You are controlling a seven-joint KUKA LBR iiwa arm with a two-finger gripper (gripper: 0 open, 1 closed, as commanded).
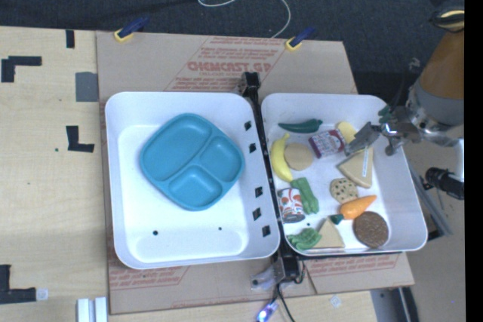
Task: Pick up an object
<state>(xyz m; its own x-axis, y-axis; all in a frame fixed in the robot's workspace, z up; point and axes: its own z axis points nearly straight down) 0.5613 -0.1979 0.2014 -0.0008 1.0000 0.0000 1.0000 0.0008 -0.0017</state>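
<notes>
While you watched from above, the surface (45,185) carried a cardboard sheet (226,64) with two white bins side by side. Your left bin (121,177) held a blue divided plate (192,160) near its middle. Your right bin (404,192) held the toy food: a yellow banana (278,159) near the left wall, a green pepper (300,126) at the top, a wedge of cheese (359,168) toward the right, a brown round patty (370,228) at the lower right, an orange carrot (355,207) just above the patty, and a small can (291,205) at the lower left. The arm (445,79) reached in from the right, and its tool (368,138) hung over the upper right of that bin, just above the cheese; you could not tell how far its fingers were spread, and nothing showed between them.
</notes>
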